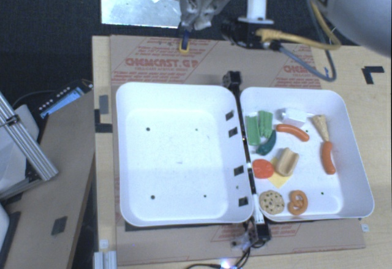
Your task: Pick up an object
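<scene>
White right bin (352,191) groups the toy foods for picking; the pincer (195,16), raised behind the bins, has an indeterminate finger state.

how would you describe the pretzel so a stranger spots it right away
Look in the right-hand white bin, along its near edge. The pretzel lies there, just right of a round speckled cookie. It alone is a brown twisted loop with holes through it.

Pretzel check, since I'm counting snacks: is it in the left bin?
No, the pretzel lies in the right bin, beside the round cracker.
</scene>
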`<action>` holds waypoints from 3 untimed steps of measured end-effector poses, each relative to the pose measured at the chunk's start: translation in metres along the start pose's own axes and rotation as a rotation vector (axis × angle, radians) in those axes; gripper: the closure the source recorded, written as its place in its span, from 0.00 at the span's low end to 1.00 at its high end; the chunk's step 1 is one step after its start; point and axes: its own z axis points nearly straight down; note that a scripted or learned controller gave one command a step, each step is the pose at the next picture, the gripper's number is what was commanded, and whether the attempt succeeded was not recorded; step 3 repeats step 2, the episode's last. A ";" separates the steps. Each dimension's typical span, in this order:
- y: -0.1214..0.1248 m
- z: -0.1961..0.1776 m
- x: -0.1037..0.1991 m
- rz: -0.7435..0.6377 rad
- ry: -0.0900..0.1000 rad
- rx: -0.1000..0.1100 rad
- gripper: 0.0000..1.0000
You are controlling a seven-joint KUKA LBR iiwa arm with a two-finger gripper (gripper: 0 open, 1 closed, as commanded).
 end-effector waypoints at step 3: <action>0.011 -0.001 0.000 0.000 0.001 -0.001 1.00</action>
